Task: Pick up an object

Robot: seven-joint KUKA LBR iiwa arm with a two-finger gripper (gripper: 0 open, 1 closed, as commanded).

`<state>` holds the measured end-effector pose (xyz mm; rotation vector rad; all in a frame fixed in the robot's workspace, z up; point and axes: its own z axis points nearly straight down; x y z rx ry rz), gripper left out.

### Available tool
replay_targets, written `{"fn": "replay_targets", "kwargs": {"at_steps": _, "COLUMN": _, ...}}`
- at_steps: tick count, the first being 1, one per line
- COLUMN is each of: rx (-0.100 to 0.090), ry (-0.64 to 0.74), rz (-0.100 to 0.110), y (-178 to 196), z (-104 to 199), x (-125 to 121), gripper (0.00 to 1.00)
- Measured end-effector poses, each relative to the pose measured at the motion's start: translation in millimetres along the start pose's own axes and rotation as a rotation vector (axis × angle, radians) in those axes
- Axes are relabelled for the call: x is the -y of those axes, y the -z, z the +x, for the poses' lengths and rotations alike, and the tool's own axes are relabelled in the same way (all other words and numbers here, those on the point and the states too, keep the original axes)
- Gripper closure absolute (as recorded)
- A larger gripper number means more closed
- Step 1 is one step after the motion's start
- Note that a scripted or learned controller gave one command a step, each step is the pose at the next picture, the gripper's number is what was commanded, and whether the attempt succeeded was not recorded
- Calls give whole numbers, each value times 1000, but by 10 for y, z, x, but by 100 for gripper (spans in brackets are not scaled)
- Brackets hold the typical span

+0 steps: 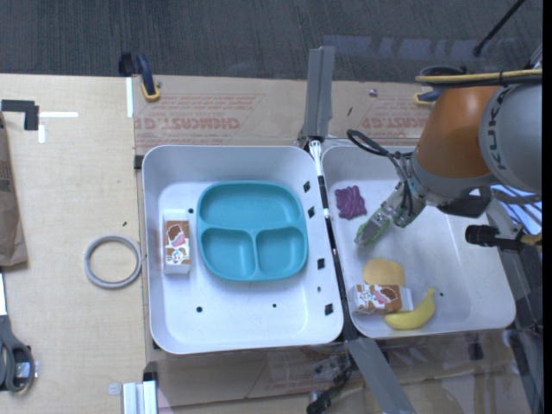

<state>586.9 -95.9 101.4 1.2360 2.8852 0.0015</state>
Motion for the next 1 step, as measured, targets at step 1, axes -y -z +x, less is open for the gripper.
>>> {"fn": "replay_targets", "kwargs": {"at_steps": 1, "rx": 0, "ry": -138, "rz": 1, "y": 906, "z": 130, "x": -707, "gripper": 100}}
